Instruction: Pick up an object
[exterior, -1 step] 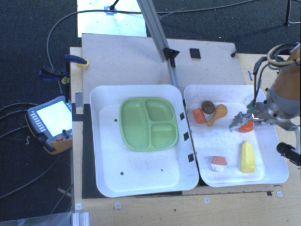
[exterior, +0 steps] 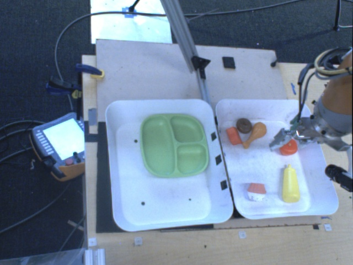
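In the right bin [exterior: 325, 203], my gripper [exterior: 284, 139] hangs at the right side, directly over a small red-orange object [exterior: 289, 148] that shows just beneath it. Whether that object is gripped or merely lies under the gripper is not visible. Left of the gripper lie a tan drumstick-shaped piece [exterior: 255, 132], a brown round piece [exterior: 244, 125] and an orange block [exterior: 233, 136]. Toward the front of the bin, a yellow bottle [exterior: 290, 184] lies flat and a small red and white object [exterior: 256, 191] sits to its left.
The left bin [exterior: 165, 203] holds a green divided plate [exterior: 174, 145]. A metal pole [exterior: 185, 32] slants across the back board down to the gap between the bins. A handheld pendant [exterior: 59, 145] lies off the bench at the left.
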`<state>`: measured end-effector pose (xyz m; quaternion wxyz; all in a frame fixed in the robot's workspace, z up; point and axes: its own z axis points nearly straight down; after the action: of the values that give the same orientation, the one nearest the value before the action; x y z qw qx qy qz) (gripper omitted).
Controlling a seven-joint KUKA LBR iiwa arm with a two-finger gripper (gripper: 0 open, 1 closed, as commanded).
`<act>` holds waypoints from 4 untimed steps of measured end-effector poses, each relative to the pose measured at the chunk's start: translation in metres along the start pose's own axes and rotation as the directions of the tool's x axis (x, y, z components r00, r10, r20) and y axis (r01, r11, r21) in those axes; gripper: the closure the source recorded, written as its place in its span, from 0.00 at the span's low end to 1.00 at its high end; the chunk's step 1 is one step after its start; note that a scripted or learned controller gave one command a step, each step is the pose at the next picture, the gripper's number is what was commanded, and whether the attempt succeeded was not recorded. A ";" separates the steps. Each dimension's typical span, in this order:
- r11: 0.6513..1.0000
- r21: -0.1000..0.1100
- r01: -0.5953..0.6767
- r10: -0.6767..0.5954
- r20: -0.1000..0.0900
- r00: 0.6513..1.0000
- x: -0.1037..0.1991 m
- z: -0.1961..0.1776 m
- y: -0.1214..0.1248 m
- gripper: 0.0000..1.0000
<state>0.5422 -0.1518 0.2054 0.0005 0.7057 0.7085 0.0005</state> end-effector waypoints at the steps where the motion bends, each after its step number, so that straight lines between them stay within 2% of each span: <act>1: 1.000 0.003 -0.003 0.003 -0.001 1.000 0.008 0.047 -0.006 0.00; 2: 1.000 0.003 -0.003 0.003 -0.001 1.000 0.016 0.105 -0.010 0.00; 3: 1.000 -0.002 -0.003 0.003 0.000 1.000 0.016 0.118 -0.008 0.00; 4: 1.000 -0.013 -0.004 0.004 0.005 1.000 0.015 0.105 -0.005 1.00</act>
<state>0.5374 -0.1374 0.0999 0.0067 0.7071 0.7071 0.0032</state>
